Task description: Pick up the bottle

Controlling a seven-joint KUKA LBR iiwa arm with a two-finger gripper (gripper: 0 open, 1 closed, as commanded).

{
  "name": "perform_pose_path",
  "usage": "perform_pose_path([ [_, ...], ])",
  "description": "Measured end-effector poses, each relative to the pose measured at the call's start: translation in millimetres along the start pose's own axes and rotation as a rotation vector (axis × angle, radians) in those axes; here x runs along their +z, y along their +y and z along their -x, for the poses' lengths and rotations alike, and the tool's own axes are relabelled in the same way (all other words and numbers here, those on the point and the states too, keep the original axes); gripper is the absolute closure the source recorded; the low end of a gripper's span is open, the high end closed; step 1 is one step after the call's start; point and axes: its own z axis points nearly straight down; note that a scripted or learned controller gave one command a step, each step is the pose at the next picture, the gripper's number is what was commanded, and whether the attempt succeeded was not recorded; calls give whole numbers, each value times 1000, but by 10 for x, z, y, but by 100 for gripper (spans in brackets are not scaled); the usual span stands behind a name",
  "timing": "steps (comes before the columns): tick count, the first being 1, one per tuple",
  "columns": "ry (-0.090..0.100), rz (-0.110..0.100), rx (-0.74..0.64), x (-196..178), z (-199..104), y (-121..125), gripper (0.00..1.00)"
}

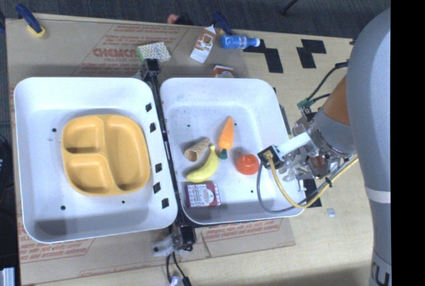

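Observation:
The bottle (238,42) is small and blue with a lighter cap end. It lies on its side on the cardboard-covered bench, beyond the far rim of the right bin (265,89). My gripper (293,160) hangs over that bin's right rim, well to the near right of the bottle. A yellow cable loops below the gripper. Nothing from the bin shows in its grasp. The grey arm with its orange band comes in from the right.
In the right bin lie a carrot (226,133), a banana (204,167), a cone-shaped piece (196,149), a red round fruit (248,164) and a red packet (202,194). The left bin holds a yellow divided plate (105,153). A small carton (203,46) and a green packet (154,51) lie near the bottle.

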Motion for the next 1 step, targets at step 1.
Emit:
perform_pose_path([
  [1, 1, 0, 1, -259, -13, -61, 100],
])
